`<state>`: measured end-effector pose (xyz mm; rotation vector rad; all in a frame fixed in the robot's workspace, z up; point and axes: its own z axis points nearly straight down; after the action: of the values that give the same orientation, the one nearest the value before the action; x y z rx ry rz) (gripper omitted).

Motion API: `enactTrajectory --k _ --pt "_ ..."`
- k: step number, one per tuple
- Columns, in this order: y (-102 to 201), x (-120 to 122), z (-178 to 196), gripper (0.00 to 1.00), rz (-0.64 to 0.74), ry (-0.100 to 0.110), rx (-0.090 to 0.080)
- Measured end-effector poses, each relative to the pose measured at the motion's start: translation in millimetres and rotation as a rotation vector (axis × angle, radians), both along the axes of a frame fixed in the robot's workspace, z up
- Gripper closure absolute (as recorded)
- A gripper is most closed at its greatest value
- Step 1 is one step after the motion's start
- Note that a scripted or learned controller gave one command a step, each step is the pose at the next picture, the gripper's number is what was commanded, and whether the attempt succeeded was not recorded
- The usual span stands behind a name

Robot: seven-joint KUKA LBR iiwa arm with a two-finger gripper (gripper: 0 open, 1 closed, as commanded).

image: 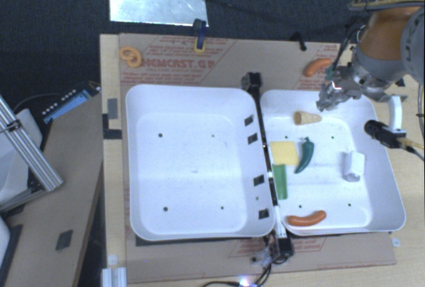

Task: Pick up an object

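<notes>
High fixed camera, slanting onto bins [199, 99]

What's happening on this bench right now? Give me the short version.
A KUKA arm reaches in from the right, its gripper hovering over the far edge of the right bin, close to a small cone. Nothing is between its fingers. In that bin also lie a green pepper, a yellow block, a green bar, a white piece and a sausage. The left bin sits beside it.
</notes>
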<state>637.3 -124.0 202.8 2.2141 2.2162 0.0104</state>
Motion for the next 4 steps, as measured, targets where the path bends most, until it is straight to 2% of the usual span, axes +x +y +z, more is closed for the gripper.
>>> enactTrajectory --k 1,2,3,4 --pt "10.4 21.5 206.8 1.00 0.006 -0.012 -0.003" --pt "-9.2 31.0 342.5 1.00 0.005 -0.009 -0.004" --pt "-82.6 30.1 332.3 1.00 -0.006 0.008 -0.002" --pt "-44.8 31.3 332.5 1.00 0.004 0.008 0.001"
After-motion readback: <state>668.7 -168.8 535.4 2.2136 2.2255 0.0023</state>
